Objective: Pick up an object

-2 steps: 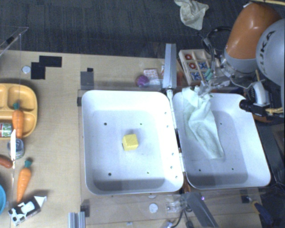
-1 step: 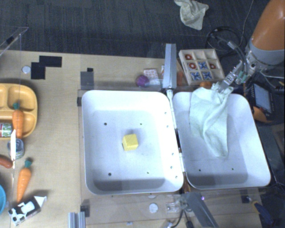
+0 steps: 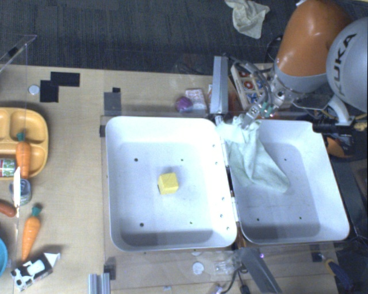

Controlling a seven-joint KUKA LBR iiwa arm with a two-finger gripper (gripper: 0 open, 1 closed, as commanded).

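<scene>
A pale green-white cloth (image 3: 257, 162) lies in the left half of the right bin (image 3: 322, 189). Its upper corner is drawn up to a peak at the bin's back left corner. My gripper (image 3: 251, 118) is right at that peak, fingers pinched on the corner of the cloth. The rest of the cloth drapes down onto the bin floor and over the rim between the bins. A small yellow block (image 3: 168, 183) sits alone near the middle of the left bin (image 3: 123, 172), far from the gripper.
Behind the bins stand a purple object (image 3: 183, 104) and a box of small items (image 3: 246, 86). A crumpled rag (image 3: 247, 16) lies at the top. On the bench at left are a yellow tray (image 3: 31, 129), toy carrots (image 3: 30, 229) and a toy cow (image 3: 31, 269).
</scene>
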